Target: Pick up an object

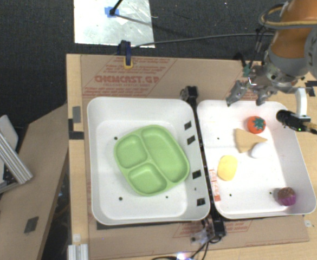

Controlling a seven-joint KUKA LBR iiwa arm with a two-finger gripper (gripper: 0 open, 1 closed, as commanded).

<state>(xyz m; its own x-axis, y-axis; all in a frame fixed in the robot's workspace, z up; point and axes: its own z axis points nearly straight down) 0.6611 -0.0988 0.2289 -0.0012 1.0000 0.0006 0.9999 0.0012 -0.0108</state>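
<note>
Nearest the lens, along the bottom of the view, runs the front edge of the worktop (163,237), a tan board with red printing at its far side, carrying two shallow white bins side by side. Of these, the left bin (101,145) holds a light green divided plate (150,159) with three compartments, lying at a slant near the bin's middle. Beside it, the right bin (299,167) holds the smaller items. Above that bin's far edge hangs the grey arm (302,23) with its orange band, reaching in from the right, and its end effector (250,93) hovers over the bin's far rim with its two fingers spread apart and nothing between them. Among the loose things, a tan wedge (247,139) lies near the bin's centre, with a small white lump (254,151) touching its near right corner. Just left of and nearer than the wedge rests a yellow oval piece (227,167). A red tomato-like toy (256,124) with a green top sits just beyond the wedge, closest to the end effector. Down in the near right corner rests a small purple and brown object (285,195), well apart from the others.
</note>
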